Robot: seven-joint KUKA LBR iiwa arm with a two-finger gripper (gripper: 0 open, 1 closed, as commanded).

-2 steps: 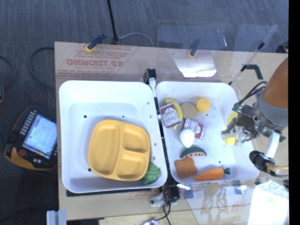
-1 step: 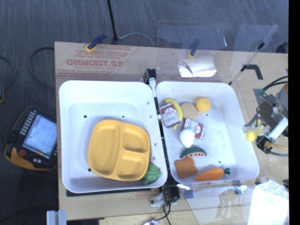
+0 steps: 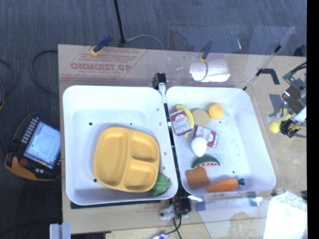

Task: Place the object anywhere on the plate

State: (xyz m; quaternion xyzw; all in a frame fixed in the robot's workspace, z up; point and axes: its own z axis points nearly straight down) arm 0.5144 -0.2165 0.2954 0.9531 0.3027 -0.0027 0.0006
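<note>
A yellow plate (image 3: 127, 158) with three compartments lies in the left white bin (image 3: 79, 108). The right white bin (image 3: 254, 133) holds toy food: a banana (image 3: 185, 111), an orange ball (image 3: 216, 111), a white egg (image 3: 199, 146), two red packets (image 3: 180, 122), a watermelon slice (image 3: 206, 161), a piece of toast (image 3: 198, 178) and a carrot (image 3: 225, 184). My gripper (image 3: 293, 114) hangs at the view's right edge, beyond the right bin's outer wall and apart from all of them.
A green leaf (image 3: 161, 184) lies against the plate's lower right corner in the left bin. A black ridge (image 3: 169, 133) divides the two bins. A handheld controller (image 3: 37, 146) lies on the floor to the left of the bench.
</note>
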